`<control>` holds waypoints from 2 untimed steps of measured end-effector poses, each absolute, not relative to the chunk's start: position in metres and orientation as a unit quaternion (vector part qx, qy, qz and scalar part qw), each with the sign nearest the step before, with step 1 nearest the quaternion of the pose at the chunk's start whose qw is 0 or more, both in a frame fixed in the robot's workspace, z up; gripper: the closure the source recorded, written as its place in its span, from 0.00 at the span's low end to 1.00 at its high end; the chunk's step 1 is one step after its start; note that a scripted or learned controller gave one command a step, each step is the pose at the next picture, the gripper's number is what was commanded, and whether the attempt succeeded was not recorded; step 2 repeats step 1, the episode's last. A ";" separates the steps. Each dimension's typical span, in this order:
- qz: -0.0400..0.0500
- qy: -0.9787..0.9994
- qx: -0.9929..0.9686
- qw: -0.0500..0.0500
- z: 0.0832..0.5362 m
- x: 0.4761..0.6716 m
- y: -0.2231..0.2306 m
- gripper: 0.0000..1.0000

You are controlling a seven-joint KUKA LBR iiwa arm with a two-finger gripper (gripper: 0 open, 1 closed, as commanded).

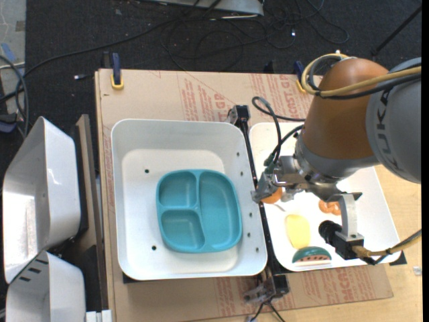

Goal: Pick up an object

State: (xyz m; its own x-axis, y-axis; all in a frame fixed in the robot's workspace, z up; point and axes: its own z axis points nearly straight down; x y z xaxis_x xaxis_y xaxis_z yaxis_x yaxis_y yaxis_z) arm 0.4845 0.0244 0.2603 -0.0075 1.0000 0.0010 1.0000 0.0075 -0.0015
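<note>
Gripper [267, 192] is being held low just right of the smooth teal three-compartment plate [199, 210], over the right bin [269, 137]. Clenched or released: cannot be told. Small orange piece [271, 195] is sitting at its tip. Rounded yellow lump [297, 230] and watermelon-slice wedge [312, 255] are lying further right of the plate.

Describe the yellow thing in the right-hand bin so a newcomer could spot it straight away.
In the right bin, under the arm, look at the near half. The yellow lump lies on the white floor, just behind a green-rimmed slice-shaped toy. It is the only plain yellow, rounded thing; the small pieces nearby are orange.
</note>
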 end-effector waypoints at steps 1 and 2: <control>0.001 -0.710 -0.704 0.001 0.247 0.480 0.086 1.00; 0.001 -0.710 -0.704 0.001 0.247 0.480 0.086 1.00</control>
